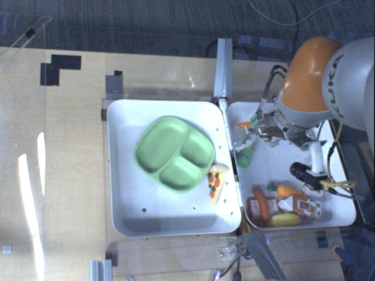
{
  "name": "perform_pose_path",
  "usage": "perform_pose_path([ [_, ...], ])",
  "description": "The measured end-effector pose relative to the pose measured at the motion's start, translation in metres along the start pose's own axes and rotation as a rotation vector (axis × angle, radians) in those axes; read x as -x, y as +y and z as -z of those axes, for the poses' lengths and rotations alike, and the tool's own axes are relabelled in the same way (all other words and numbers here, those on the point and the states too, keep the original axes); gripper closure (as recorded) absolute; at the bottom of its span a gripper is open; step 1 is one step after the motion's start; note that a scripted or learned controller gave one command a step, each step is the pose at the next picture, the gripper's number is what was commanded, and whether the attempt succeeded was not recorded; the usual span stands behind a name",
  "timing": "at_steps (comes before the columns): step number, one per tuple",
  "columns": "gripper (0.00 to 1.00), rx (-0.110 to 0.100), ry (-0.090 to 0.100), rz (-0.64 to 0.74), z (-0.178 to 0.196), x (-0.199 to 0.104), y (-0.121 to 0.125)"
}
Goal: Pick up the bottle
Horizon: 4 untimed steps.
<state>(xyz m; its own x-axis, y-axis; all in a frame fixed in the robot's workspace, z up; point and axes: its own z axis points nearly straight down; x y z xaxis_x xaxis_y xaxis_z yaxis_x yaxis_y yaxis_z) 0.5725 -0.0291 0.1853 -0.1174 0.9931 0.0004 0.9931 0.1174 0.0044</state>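
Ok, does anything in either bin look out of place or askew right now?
Mostly ordinary. The pizza slice leans against the left bin's right wall beside the green divided plate. The white bottle lies on its side in the right bin.

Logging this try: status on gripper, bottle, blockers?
Gripper low at right bin's left wall, fingers unreadable. Bottle lying at bin's front, untouched. Hot dog and banana crowd beside it.

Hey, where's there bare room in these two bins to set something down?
Left bin: bare floor left of and below the green divided plate, up to the pizza slice. Right bin: a small patch mid-floor; the near edge is crowded with the bottle, hot dog and banana, and the tool works its far-left corner.
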Motion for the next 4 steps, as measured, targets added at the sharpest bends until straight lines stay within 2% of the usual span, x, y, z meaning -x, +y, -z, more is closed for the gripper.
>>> perform_pose_path([
  [1, 0.00, 0.008, -0.002, 0.093, -0.058, 0.059, 0.015],
  [2, 0.00, 0.008, -0.003, 0.132, -0.094, 0.115, 0.085],
  [3, 0.00, 0.004, -0.004, 0.040, -0.097, 0.175, 0.026],
  [4, 0.00, 0.004, -0.003, -0.002, -0.068, 0.175, -0.023],
])
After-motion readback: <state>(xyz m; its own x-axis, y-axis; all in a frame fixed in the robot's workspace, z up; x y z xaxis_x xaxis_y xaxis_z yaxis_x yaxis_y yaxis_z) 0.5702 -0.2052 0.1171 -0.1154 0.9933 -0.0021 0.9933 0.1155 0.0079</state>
